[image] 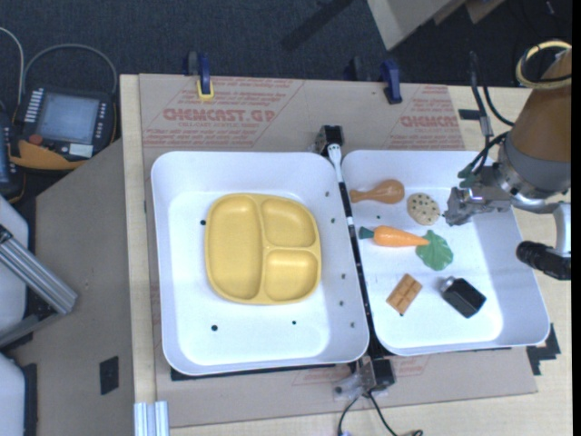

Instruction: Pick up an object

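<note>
The right white bin (517, 330) holds a brown drumstick (379, 192), a round speckled cookie (422, 208), an orange carrot with green leaves (404, 238), a tan waffle-like block (404, 293) and a small black block (463, 297). My gripper (458, 207) hangs over the upper right part of this bin, just right of the cookie and above the carrot's leaves. Nothing shows between its fingers. How far the fingers are spread is not visible from this angle.
The left white bin (182, 334) carries a yellow divided plate (263, 248). Blue clamps (205, 75) hold the cardboard sheet at the back edge. A teach pendant (64, 121) lies off the bench at left. The arm's grey body (545, 153) overhangs the right bin's right side.
</note>
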Robot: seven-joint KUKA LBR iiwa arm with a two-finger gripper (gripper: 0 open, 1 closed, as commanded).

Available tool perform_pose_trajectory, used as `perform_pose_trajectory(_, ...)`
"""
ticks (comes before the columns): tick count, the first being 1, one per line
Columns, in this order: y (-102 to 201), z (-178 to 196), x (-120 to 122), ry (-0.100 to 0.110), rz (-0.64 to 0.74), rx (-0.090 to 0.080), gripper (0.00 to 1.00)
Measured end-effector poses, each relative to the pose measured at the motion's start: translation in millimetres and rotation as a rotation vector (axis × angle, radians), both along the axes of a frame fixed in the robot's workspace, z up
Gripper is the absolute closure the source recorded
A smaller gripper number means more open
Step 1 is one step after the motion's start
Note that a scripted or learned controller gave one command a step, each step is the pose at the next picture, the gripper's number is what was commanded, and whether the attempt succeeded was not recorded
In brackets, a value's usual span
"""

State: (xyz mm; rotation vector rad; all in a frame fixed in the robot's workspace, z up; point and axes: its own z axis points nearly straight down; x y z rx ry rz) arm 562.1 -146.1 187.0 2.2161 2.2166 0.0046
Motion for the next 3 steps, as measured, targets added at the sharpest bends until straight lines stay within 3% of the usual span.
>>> perform_pose_trajectory(1,2,44,-1,0.0,0.002,0.0,1.0)
perform_pose_trajectory(3,108,51,-11,0.009,0.007,0.006,1.0)
